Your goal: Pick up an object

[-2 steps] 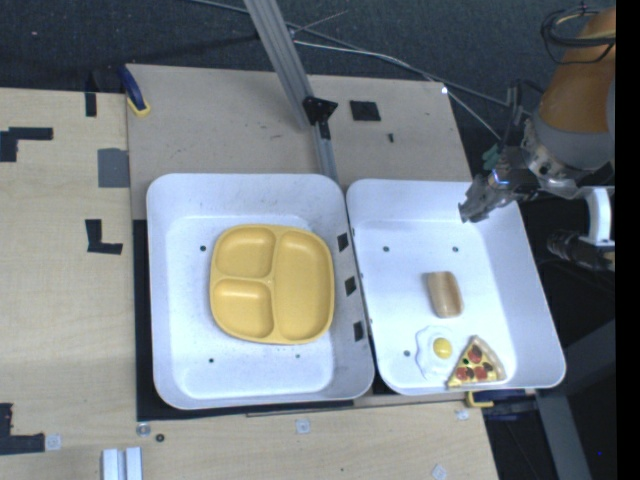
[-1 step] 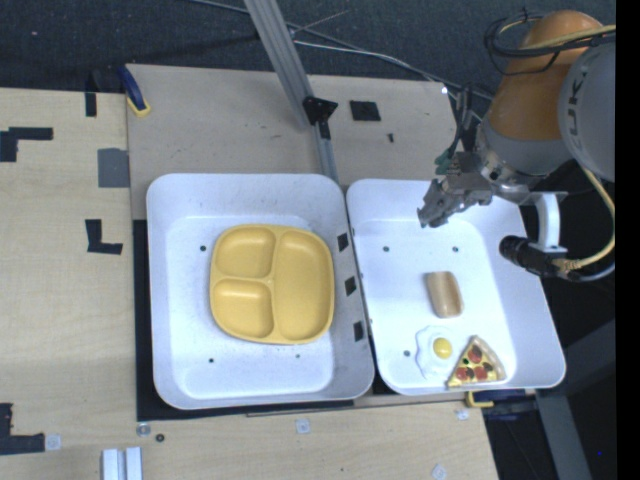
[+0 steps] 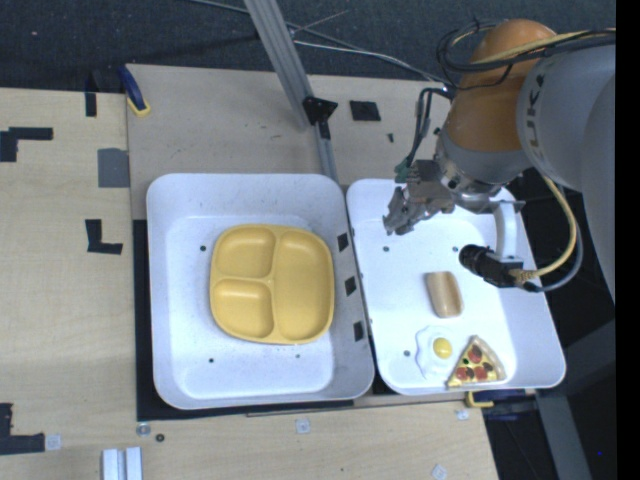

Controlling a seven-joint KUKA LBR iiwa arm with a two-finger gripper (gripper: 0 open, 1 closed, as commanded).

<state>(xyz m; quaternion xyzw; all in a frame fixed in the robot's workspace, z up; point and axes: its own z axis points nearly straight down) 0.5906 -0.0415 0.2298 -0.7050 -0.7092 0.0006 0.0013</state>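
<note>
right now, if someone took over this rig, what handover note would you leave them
Gripper: over the back left part of the right bin, nothing visible between its fingers; whether they are open or shut cannot be told.
Things: in the right bin, a toy hot dog bun mid-bin, a toy fried egg and a toy pizza slice at the front edge. A yellow divided plate sits in the left bin.
Done: no pick yet; every item lies in a bin.
Left: lower onto one item, likely the bun as it is nearest, close, and lift.
</note>
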